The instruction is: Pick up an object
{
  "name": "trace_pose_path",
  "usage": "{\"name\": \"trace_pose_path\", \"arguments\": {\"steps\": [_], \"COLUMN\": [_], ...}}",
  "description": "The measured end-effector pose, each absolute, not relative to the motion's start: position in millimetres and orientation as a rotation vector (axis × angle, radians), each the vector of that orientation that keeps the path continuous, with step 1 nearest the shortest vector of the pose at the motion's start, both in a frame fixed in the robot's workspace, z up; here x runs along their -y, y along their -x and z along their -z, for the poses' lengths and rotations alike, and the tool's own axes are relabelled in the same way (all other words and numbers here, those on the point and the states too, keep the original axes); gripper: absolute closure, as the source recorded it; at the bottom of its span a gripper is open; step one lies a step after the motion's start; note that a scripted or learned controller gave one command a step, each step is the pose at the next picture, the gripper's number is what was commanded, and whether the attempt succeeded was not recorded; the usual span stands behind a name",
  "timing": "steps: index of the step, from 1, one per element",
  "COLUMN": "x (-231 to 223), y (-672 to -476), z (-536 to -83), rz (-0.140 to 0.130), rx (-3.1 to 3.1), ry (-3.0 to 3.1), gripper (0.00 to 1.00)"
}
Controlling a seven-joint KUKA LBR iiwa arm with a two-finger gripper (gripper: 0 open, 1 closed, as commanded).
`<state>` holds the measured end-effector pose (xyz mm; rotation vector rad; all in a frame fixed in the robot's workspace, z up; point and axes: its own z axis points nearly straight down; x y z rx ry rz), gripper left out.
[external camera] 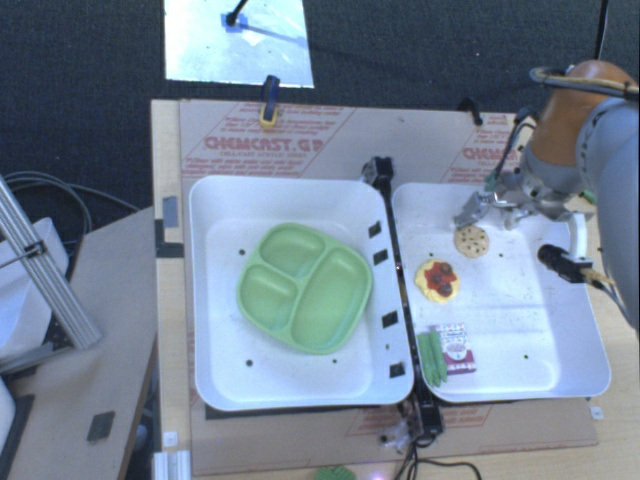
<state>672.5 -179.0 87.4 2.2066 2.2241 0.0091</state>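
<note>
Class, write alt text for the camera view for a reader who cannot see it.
A pincer hovers just above a cookie in the right bin, which also holds a small pizza and a packet. The left bin holds a green divided plate.

The arm (600, 128) is running off the picture's right edge, so its upper links are cut off. The gripper (478, 211) is showing as a small metallic cluster; finger state is too blurred to tell. Just below the gripper a cookie (471, 240) is lying, surface detail too small to read. Further below it, the print on a small red-and-white packet (457, 349) is staying illegible, and a green item (431, 356) beside the packet is sitting partly tucked against the bin divider. Far below the gripper, a green thing (335, 473) is getting cropped by the bottom edge of the table area. Well left, metal bars (45, 268) are leaving the frame.
</note>
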Motion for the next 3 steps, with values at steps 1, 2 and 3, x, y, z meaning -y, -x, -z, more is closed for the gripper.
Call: {"name": "trace_pose_path", "arguments": {"steps": [1,2,3], "x": [193.7,206.2,198.6], "y": [-640.5,-670.5,-650.6], "z": [-85.3,-86.2,-85.0], "rz": [-0.001,-0.004,0.000], "rx": [-2.220,-2.225,-2.222], "ry": [-2.220,-2.214,-2.219], "gripper": [0.00,0.00,0.00]}}
